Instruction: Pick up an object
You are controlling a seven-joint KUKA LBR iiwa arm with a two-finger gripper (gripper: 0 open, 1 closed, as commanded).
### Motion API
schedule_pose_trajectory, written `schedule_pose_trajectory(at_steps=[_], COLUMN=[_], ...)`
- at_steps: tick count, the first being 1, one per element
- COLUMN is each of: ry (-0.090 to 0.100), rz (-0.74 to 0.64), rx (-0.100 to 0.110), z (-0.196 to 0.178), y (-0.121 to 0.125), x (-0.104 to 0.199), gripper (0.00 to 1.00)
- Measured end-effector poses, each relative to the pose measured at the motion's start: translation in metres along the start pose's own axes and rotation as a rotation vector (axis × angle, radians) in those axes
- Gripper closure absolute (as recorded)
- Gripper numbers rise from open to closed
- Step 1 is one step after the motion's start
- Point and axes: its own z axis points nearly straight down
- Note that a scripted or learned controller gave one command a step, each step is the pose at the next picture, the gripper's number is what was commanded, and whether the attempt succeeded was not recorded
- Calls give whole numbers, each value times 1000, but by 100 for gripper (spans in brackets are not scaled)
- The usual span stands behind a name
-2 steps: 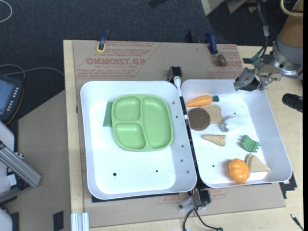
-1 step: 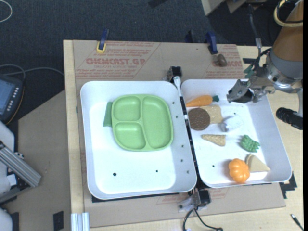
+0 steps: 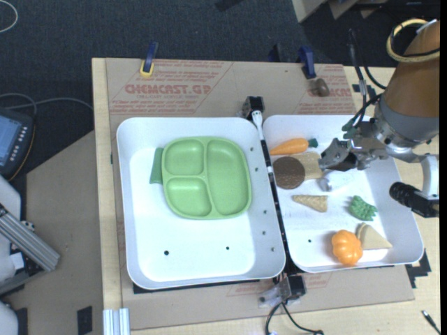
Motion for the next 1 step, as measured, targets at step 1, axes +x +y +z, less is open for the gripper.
schedule_pose_trajectory(at_steps=[1], ry=[0], rz=[0], rx=[1], z=[12], y=[-29], x=[33], gripper=[100])
